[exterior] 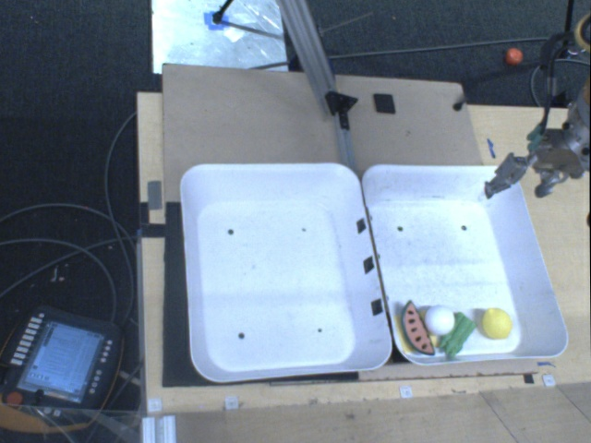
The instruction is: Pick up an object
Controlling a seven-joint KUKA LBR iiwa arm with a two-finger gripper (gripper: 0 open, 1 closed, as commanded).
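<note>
Several small objects lie along the near edge of the right bin point(434, 247): a watermelon slice point(416, 329), a white ball point(440, 320), a green piece point(457, 335) and a yellow lemon point(497, 323). My gripper point(523, 179) hangs over the bin's far right rim, well away from the objects. Its two fingers are spread apart with nothing between them.
The left bin point(272, 266) lies beside the right one, joined by black clips along the middle. A slanted metal pole point(309, 35) crosses the brown board behind the bins. A teach pendant point(60, 353) and cables lie on the floor at left.
</note>
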